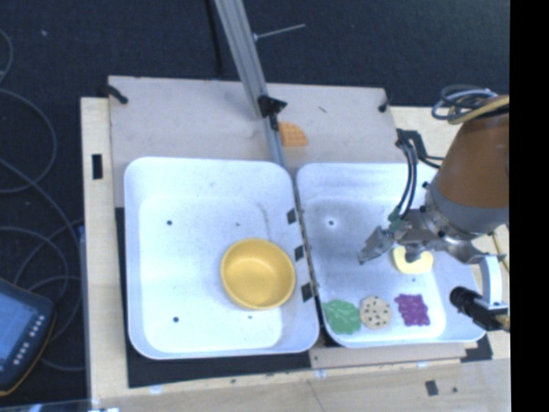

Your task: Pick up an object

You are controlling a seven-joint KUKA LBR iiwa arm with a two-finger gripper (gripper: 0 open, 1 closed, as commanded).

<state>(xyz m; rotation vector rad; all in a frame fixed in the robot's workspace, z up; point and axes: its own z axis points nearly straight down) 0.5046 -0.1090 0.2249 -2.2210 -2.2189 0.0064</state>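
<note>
The hand hangs low in the right-hand bin, directly over a pale yellow object, apparently positioned for a grasp, though I cannot tell its open-or-closed state.

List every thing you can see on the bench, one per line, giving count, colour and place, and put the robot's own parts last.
white bins: 2, white, side by side on the bench
bowl: 1, yellow, left bin, near its right wall
leaf-shaped piece: 1, green, right bin, front edge
cookie: 1, tan with dark specks, right of the green piece
purple piece: 1, purple, right of the cookie
pale yellow piece: 1, under the gripper
orange piece: 1, behind the bins
arm: 1, orange and grey, over the right bin
gripper: 1, grey
</note>
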